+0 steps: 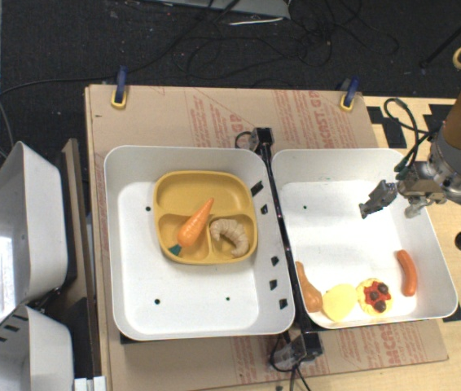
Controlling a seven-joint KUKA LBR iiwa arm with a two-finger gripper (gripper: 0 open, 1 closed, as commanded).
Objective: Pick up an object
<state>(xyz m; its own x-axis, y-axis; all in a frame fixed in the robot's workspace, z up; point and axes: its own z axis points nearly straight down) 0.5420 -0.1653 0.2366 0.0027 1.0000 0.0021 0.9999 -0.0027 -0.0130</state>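
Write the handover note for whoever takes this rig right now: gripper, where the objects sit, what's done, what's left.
Gripper: over the right bin, upper right part, nothing between its fingers.
Right bin, near edge: sausage, small pizza, yellow disc, drumstick by the left wall.
Left bin: yellow divided plate holding a carrot and a shrimp.
Done: nothing picked yet.
Left: descend on one object, probably the sausage as it lies nearest, grasp and lift.
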